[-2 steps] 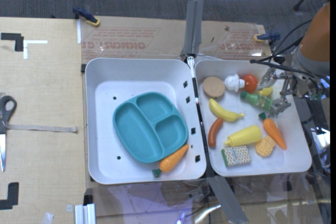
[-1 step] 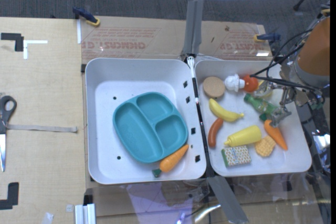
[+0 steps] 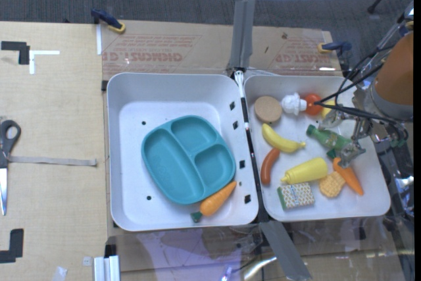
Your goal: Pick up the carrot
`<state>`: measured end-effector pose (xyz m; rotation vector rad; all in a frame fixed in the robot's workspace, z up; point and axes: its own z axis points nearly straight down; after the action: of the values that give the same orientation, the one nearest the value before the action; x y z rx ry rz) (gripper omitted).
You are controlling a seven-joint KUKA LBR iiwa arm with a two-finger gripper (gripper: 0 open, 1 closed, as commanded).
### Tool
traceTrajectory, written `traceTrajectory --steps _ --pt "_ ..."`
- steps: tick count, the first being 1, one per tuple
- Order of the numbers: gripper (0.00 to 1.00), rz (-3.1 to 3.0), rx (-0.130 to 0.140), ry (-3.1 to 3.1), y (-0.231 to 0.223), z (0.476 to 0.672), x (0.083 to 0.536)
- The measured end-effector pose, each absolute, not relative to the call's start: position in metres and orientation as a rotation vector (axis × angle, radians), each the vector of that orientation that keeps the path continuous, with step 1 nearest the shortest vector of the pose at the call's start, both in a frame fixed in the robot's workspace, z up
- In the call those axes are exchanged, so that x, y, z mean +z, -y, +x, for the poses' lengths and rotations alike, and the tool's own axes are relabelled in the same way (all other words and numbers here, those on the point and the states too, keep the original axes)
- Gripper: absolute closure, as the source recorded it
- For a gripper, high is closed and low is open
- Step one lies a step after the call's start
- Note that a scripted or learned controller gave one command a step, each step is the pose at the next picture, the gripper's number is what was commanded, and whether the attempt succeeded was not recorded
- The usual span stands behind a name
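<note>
Gripper [image 3: 347, 153] sits just above carrot [image 3: 348, 178]; finger state I cannot tell. Risk: grabs nearby green bottle [image 3: 327, 137] instead.

A teal plate [image 3: 187, 158] lies in the left bin [image 3: 125, 85].

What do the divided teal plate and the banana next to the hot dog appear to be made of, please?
Divided teal plate: probably moulded plastic, given its uniform colour, rounded rims and soft sheen. Banana: likely a plastic or rubber toy, since it is an even, unblemished yellow and smooth, though the exact material stays uncertain.
</note>
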<state>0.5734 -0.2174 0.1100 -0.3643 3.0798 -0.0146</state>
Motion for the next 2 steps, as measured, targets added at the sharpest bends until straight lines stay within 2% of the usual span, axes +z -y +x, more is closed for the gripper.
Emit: traceTrajectory --steps 1,2 --pt "0.0 -0.553 -0.007 -3.07 0.217 0.543 0.099" --pt "0.0 -1.074 0.009 -2.928 0.208 0.521 0.097"
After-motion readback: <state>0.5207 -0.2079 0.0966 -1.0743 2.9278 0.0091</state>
